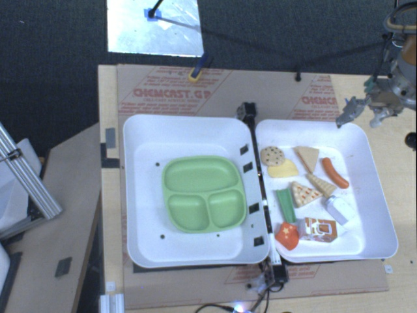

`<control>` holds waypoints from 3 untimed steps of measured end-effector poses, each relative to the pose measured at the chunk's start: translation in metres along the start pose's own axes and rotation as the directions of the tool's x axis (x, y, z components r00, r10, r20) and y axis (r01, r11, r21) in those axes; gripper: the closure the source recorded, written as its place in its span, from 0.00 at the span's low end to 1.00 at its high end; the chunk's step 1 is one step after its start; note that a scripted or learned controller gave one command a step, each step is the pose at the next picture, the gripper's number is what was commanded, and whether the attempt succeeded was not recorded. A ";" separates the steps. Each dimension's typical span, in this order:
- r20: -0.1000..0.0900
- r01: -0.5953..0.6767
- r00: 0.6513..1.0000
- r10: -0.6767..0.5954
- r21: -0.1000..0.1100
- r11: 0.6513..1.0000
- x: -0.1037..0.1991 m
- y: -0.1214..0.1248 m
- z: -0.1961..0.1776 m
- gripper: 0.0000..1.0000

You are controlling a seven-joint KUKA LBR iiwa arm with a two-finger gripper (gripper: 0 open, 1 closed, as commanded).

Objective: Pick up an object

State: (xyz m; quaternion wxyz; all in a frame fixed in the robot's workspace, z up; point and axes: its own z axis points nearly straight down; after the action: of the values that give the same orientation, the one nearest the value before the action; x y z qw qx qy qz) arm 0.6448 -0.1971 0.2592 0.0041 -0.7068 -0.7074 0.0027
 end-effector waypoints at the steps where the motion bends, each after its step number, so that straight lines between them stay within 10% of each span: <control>1: 0.003 0.003 1.000 -0.003 -0.012 1.000 0.001 0.002 -0.008 0.00; 3: 0.003 0.001 1.000 -0.001 -0.009 1.000 -0.007 0.011 0.085 0.00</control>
State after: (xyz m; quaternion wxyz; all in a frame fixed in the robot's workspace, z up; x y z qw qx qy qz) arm 0.6553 -0.2037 0.1739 -0.0001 -0.7064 -0.7079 0.0003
